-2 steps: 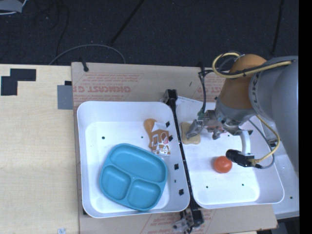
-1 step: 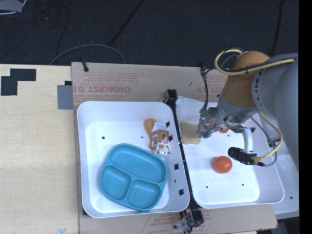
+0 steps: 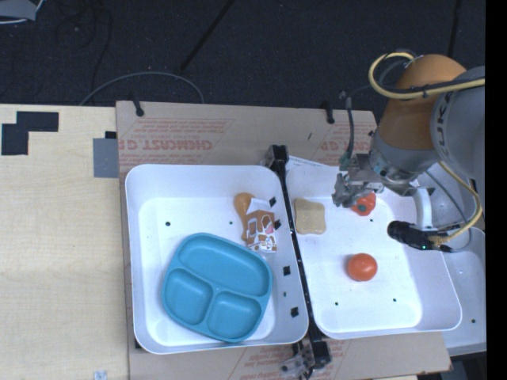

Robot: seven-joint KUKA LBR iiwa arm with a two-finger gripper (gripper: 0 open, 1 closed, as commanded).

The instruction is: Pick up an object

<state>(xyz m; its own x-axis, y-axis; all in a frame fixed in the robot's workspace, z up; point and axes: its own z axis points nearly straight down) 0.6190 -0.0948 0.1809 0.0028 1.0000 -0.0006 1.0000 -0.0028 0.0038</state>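
A small red-orange piece point(image 3: 364, 205) is being met by the gripper point(image 3: 351, 195) in the upper part of the right bin point(image 3: 444, 307), right of the frame's middle. It is being partly covered by the gripper's dark fingers, so its shape is being read only loosely; it may be a toy fruit. Whether it is being pinched between the fingers or merely touched by them cannot be told, nor can the width of the opening.

The piece is being judged light, stiff and smooth, probably plastic, and so liable to slip or roll out of a grasp. A hold across its widest middle is being suggested, with the fingers coming straight down on either side.

Below it, near the middle of the same bin, a red ball point(image 3: 362, 267) is lying well apart from the gripper; it is being judged round, hard and quick to roll. A tan slab point(image 3: 310, 216), like a slice of bread, is lying at the bin's upper left, beside the divider.

In the left bin point(image 3: 142, 212), a blue tray point(image 3: 217, 286) with three compartments is taking up the lower part. Above it, toward the bin's upper right, an orange-brown piece point(image 3: 243, 206) and a small printed packet point(image 3: 261, 232) are lying touching each other.
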